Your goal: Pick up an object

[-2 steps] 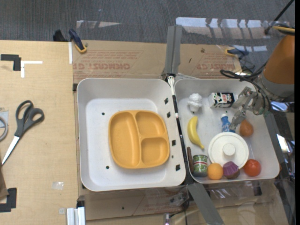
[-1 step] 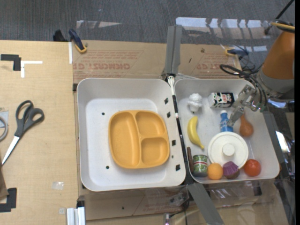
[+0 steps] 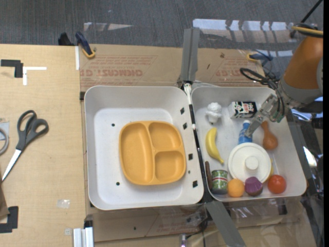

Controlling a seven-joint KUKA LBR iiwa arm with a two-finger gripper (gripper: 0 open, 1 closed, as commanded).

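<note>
Reaching in from the right, the arm [image 3: 303, 66] hangs its pincer [image 3: 271, 110] over the right bin [image 3: 298, 153], above a blue bottle [image 3: 245, 131] and an orange-brown pear-shaped piece [image 3: 269, 137]; whether the pincer is spread or pressed together cannot be told. Sharing that bin are a banana [image 3: 213, 144], a white lidded dish [image 3: 250, 162], a small milk carton [image 3: 242, 108], a white crumpled lump [image 3: 213, 111], a green can [image 3: 219, 181], an orange ball [image 3: 235, 188], a purple piece [image 3: 253, 185] and a red ball [image 3: 276, 183]. A yellow 3-part plate [image 3: 152, 152] lies in the left bin [image 3: 97, 153]. Scissors [image 3: 23, 138] rest on the bench [image 3: 41, 189]
</note>
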